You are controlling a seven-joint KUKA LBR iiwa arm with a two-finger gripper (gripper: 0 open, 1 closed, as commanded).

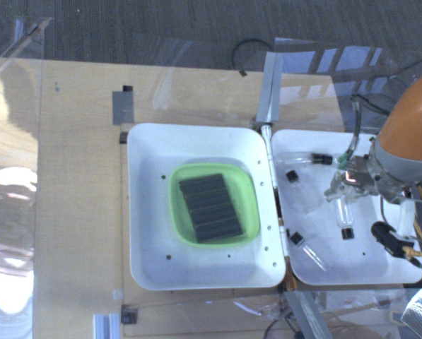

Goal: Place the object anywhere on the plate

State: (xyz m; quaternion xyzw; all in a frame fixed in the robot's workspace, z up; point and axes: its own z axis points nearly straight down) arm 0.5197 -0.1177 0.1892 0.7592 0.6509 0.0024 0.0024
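from the camera above, two white bins sit side by side on a wooden table (69, 189). the left bin (147, 260) has a green plate (247, 196) in it. a dark ridged block (211, 207) lies flat in the middle of the plate, a little slanted. it looks like the thing for the task, and it is already on the plate.

the grey arm (408, 147) with its orange band reaches in from the right, over the right bin (317, 267). the jaws (343, 202) hang over the middle of that bin, well apart from the plate. they are see-through and hard to make out, so i cannot tell if they are open or closed. i see nothing held between them. small black and clear bits (292, 177) show around the floor of the right bin.

what could go wrong: i think the job looks done, so a new grab could be the trouble. if the arm swings over and bumps the block, it could slide off the plate. the cable (391, 240) near the arm could also catch on the bin wall.

i see no words, names or labels that can be read.
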